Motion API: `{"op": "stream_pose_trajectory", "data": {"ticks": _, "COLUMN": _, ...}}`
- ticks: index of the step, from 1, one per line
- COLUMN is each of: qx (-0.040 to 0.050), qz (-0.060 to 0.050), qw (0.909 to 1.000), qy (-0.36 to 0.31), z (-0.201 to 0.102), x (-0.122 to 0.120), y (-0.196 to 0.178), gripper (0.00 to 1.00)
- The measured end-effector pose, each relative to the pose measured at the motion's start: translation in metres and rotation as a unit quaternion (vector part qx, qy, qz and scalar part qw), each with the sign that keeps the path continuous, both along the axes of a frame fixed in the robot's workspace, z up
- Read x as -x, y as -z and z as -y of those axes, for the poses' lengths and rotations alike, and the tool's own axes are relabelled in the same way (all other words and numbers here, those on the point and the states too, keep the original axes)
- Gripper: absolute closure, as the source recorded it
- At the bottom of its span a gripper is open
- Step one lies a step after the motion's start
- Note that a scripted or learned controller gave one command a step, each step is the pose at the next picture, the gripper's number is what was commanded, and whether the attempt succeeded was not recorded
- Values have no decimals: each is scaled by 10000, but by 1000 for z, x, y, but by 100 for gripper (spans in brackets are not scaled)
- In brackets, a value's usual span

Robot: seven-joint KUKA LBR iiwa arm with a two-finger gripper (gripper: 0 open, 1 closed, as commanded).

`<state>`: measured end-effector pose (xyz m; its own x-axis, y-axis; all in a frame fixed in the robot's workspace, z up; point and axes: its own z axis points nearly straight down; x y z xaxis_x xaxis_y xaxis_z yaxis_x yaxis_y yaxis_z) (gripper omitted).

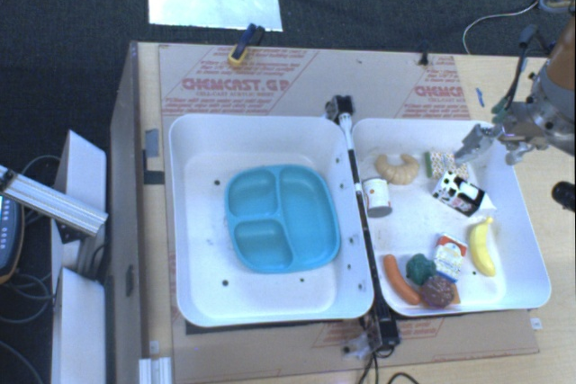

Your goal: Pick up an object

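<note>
The right bin holds several small items: a tan croissant, a white cup on its side, a small patterned box, a black-and-white toy, a yellow banana, a small carton, an orange carrot, a green broccoli piece and a dark red item. My gripper hangs over the bin's back right corner, just right of the patterned box and above the black-and-white toy. It is open, with its fingers spread and nothing between them.
The left bin holds a blue three-compartment tray. A black-handled tool lies along the rim between the two bins. A yellow and black clamp sits at the bench's back edge.
</note>
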<state>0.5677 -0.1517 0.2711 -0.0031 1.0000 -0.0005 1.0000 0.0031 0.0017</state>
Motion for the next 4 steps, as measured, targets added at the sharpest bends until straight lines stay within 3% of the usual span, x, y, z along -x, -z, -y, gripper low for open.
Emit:
{"op": "stream_pose_trajectory", "data": {"ticks": 1, "qx": -4, "qz": -13, "qw": 10000, "qy": -3, "z": 11, "x": -45, "y": 95, "gripper": 0}}
{"op": "stream_pose_trajectory", "data": {"ticks": 2, "qx": -2, "qz": -10, "qw": 10000, "qy": 10, "z": 27, "x": -50, "y": 183, "gripper": 0}}
{"op": "stream_pose_trajectory", "data": {"ticks": 3, "qx": 4, "qz": 14, "qw": 10000, "qy": 1, "z": 27, "x": -52, "y": 171, "gripper": 100}}
{"op": "stream_pose_trajectory", "data": {"ticks": 4, "qx": 3, "qz": 13, "qw": 10000, "qy": 0, "z": 27, "x": -52, "y": 171, "gripper": 0}}
